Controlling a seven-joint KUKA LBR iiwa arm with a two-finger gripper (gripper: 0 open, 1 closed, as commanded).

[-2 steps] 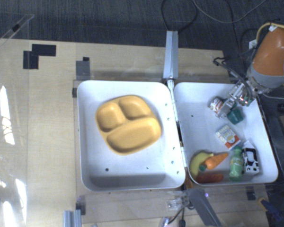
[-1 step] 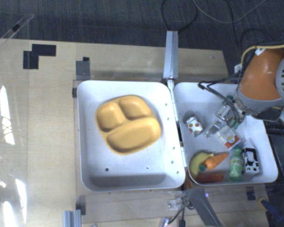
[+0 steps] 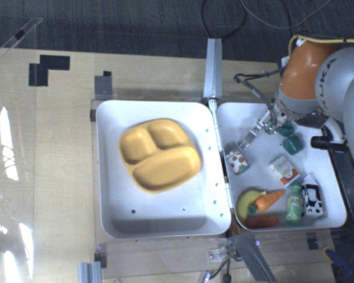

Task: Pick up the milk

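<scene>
The grey arm [image 3: 336, 81] comes in from the right with its orange band bulging at the upper right corner, and the wrist slants down and leftward over the right bin [image 3: 330, 217]. The gripper [image 3: 251, 136] hangs over that bin's upper left area, its two slim fingers pointing down-left, a little apart with nothing between them.

The milk [image 3: 311, 200] (a small carton with black-and-white cow patches) lies at the right bin's lower right corner, well apart from the gripper and touching a green bottle [image 3: 294, 205] on its left. Along the bin's near edge sit a yellow banana [image 3: 246, 200], an orange carrot [image 3: 268, 200] across it, and a red item [image 3: 261, 221] below them. A small white-and-red box [image 3: 236, 161] lies near the left wall, just below the gripper, and another small carton [image 3: 283, 168] rests mid-bin. A dark teal object [image 3: 292, 143] sits under the wrist.

The left bin [image 3: 112, 217] holds a yellow divided tray [image 3: 159, 153].
</scene>
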